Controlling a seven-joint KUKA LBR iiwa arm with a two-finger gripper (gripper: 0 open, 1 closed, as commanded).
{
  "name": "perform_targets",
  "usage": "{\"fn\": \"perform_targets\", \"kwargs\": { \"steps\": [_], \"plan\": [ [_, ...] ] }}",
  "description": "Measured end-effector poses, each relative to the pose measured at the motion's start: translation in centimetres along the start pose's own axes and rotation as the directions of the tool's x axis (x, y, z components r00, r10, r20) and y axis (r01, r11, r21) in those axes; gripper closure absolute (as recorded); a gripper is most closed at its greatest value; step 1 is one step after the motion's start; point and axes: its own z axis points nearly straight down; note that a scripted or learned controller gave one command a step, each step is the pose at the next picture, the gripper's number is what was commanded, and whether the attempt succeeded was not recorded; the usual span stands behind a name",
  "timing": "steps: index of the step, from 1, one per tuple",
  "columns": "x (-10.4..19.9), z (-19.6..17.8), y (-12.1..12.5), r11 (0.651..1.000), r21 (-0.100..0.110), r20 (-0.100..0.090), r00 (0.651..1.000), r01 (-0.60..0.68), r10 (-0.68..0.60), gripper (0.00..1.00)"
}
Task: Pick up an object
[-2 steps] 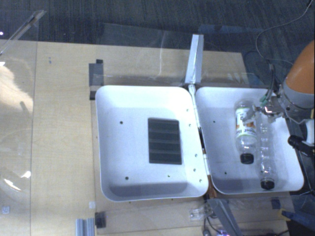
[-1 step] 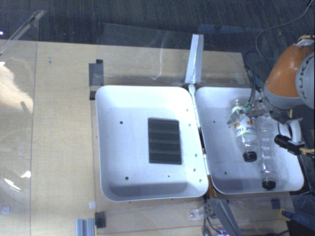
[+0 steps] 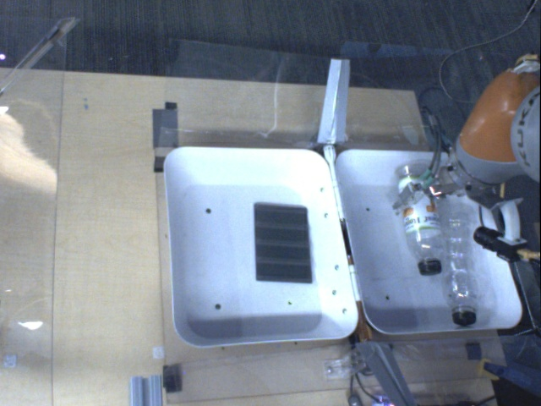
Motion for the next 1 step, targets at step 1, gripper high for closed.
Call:
{"fn": "perform_targets", "kwargs": {
  "steps": [1],
  "plan": [
    [2.22,-8.72,1.53,0.999,0.018,-0.005,0.999,-0.038,0.038,1.0]
  ]
}}
